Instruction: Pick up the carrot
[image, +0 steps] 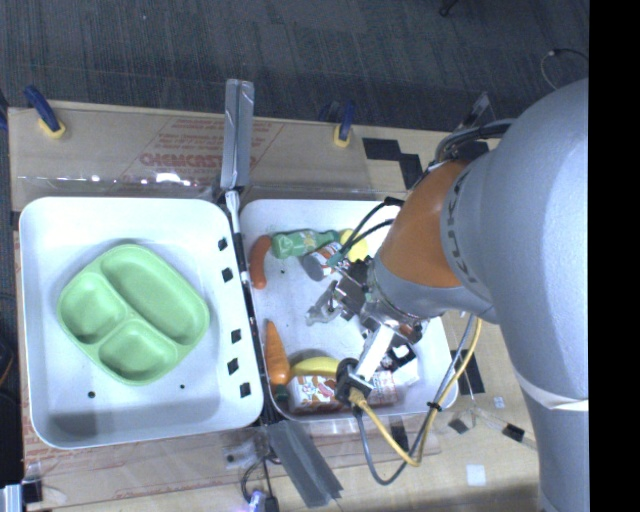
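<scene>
The carrot (275, 352) is a short orange piece lying against the left wall of the right bin (300, 214), near its front. My gripper (334, 301) hangs over the middle of that bin, to the right of the carrot and a little behind it, with a clear gap between them. Nothing can be seen held in it. The grey arm with its orange band (425, 235) covers the right side of the bin.
A yellow banana (318, 365) and a red-brown packet (312, 392) lie just right of the carrot. A reddish sausage (258, 260) and a green bottle (300, 243) sit at the back. The left bin (40, 380) holds a green divided plate (133, 310).
</scene>
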